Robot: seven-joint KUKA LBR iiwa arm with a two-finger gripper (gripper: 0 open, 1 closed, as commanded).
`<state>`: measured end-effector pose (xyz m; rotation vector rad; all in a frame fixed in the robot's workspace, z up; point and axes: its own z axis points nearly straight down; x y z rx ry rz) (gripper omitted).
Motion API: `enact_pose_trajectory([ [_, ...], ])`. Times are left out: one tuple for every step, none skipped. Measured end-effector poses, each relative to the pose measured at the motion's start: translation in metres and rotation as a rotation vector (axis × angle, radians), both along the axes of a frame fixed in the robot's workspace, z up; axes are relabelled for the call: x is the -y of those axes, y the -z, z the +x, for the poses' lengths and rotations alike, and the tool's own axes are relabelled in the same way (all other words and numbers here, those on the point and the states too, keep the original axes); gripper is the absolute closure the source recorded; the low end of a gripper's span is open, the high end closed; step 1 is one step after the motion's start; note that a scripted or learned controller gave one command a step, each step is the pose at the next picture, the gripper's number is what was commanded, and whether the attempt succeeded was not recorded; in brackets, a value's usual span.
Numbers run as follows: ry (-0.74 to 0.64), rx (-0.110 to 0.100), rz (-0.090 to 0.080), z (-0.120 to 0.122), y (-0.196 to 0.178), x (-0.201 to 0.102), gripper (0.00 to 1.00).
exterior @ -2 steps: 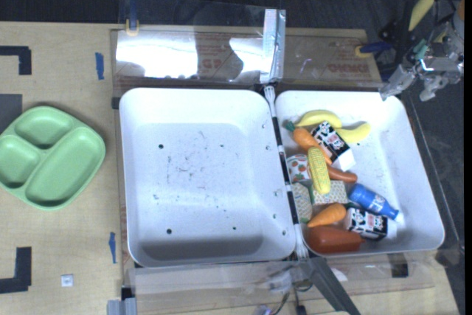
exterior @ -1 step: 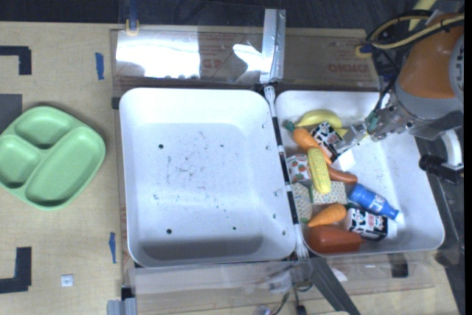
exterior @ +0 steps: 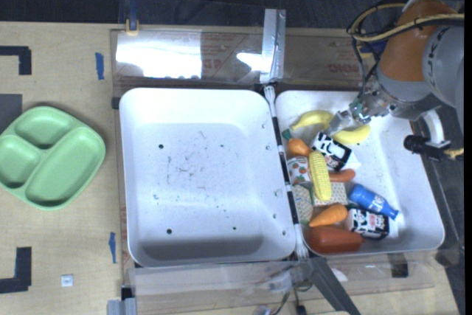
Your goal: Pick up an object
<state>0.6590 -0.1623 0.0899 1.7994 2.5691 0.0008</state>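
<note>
The right bin [exterior: 413, 181] holds a pile of toy foods. A yellow banana [exterior: 313, 119] lies at the top of the pile, with a second yellow piece [exterior: 355, 135] to its right. Below them are a black-and-white carton [exterior: 333, 150], a corn cob [exterior: 321, 177], an orange carrot [exterior: 329, 215], a red piece [exterior: 335, 238], a blue can [exterior: 372, 201] and another black-and-white carton [exterior: 369, 224]. My gripper [exterior: 355, 114] hangs low over the bin's upper part, between the banana and the second yellow piece and just above the latter. Whether it touches either piece is unclear.
The left bin [exterior: 199, 166] has a bare, scuffed floor. A green divided plate [exterior: 50, 155] rests on the bench at far left. A clear panel and a metal bracket [exterior: 273, 48] stand behind the bins. The arm's grey and orange body [exterior: 420, 55] covers the right bin's upper right corner.
</note>
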Motion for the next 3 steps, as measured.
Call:
enact_pose_trajectory([
  [-0.080, -0.010, -0.003, 0.006, -0.001, -0.035, 0.00],
  [-0.211, 0.002, 0.000, -0.036, 0.004, -0.038, 0.00],
  [-0.211, 0.006, -0.001, -0.034, -0.005, -0.036, 1.00],
])
